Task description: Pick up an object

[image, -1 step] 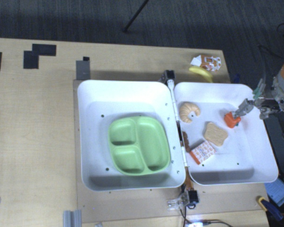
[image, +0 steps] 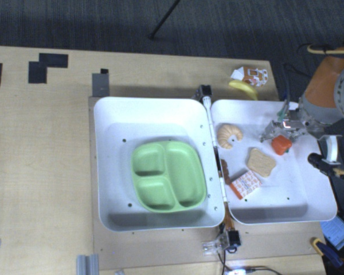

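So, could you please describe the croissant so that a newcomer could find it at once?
Look in the right-hand white bin, at its upper left corner beside the divider. The croissant lies there, a pale, ridged, curled pastry, rounder and lighter than the flat slice of toast below it.

Green divided plate [image: 168, 175] sits in the left bin [image: 106, 153]. On the bench [image: 40, 171], far side past the right bin, there's a banana [image: 242, 87] beside a small orange-and-white packet [image: 253, 75].

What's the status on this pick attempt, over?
Pincer over right bin, just above the orange-red piece. Nothing visibly held. Toast slice and croissant lie apart, not in the way.
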{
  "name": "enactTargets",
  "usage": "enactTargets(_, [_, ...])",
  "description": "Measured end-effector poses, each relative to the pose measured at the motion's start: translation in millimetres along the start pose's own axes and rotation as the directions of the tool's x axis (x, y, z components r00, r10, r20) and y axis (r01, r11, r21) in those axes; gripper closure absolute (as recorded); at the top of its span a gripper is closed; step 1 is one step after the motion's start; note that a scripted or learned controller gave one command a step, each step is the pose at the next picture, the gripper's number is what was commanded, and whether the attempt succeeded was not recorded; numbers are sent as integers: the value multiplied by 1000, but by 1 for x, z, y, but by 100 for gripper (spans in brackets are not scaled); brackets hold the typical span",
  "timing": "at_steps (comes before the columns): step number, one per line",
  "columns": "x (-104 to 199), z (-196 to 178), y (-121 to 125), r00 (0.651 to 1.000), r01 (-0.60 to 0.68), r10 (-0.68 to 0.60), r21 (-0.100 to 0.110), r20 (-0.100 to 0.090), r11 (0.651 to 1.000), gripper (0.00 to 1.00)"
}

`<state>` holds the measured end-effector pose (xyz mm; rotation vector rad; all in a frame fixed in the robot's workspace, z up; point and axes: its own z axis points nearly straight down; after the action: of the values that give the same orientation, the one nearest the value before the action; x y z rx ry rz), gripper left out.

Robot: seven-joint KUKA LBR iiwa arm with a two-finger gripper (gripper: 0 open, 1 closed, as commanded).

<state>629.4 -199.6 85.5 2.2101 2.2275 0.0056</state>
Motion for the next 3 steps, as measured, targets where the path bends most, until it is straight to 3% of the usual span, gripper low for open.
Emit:
enactTargets(1, [0, -11, 1, 1000, 4, -4, -3, 2, 1000, 100])
enactTargets(2, [0, -11, 1, 1000, 4, -4, -2, 2, 1000, 0])
enactTargets(3, [84, 0, -26, 1000, -2, 2, 1, -1, 1000, 0])
